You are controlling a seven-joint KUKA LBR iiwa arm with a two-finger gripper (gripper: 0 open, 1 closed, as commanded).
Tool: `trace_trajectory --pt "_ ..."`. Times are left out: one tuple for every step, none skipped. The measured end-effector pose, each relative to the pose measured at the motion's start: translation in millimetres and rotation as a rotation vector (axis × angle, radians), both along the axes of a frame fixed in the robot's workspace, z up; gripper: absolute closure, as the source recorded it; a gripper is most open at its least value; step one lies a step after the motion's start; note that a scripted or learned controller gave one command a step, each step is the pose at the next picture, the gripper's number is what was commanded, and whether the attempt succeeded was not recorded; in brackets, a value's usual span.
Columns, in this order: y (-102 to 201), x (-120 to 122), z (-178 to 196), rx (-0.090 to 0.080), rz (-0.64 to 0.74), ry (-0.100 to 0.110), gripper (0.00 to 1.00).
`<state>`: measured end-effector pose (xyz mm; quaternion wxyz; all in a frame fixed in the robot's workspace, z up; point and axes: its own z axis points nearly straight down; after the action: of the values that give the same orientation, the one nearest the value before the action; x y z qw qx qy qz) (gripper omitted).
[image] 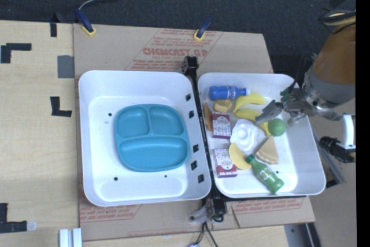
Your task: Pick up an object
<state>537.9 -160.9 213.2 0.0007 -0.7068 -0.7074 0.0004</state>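
The right bin [306, 168] holds a pile of small items: a blue bottle [227, 92], a banana [252, 104], a green ball [277, 128], a white lumpy piece [245, 134], a tan wedge [268, 152], a green bottle [266, 173] and two red-and-white packets [221, 124]. My gripper [275, 118] reaches in from the right and hangs open over the bin's right half. Its fingers stand on either side of the green ball, just above it. Whether they touch the ball I cannot tell.
The left bin [95, 95] contains a blue divided tray [152, 137]. A black divider clamp [191, 63] sits where the two bins meet. Cardboard [144, 46] lies under both bins, with yellow clips at its far edge.
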Motion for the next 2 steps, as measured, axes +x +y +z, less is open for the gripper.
trace_trajectory --pt "15 45 -126 -0.001 0.001 -0.007 0.00" --pt "47 126 -130 -0.001 -0.005 0.021 0.00"
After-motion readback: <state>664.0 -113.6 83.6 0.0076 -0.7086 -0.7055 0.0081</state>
